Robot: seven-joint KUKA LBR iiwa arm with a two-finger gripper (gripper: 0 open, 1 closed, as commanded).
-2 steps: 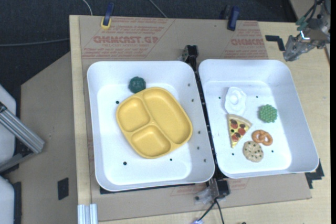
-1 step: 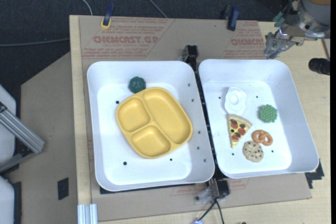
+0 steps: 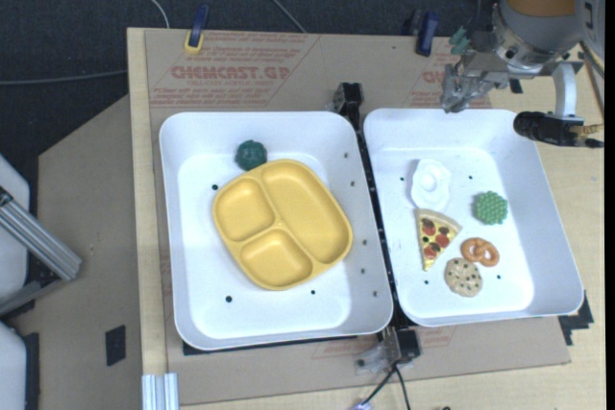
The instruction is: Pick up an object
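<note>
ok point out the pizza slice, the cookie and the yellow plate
pizza slice (image 3: 434, 238), camera view, on the topped middle of the slice
cookie (image 3: 463, 277), camera view, on the centre of its face
yellow plate (image 3: 281, 223), camera view, on the ridge where its compartments meet

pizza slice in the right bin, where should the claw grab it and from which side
Probably straight down from above, closing across the narrow lower half of the pizza slice. It lies flat with its crust toward the fried egg and its tip toward the cookie, so the long sides look the most open.
</note>
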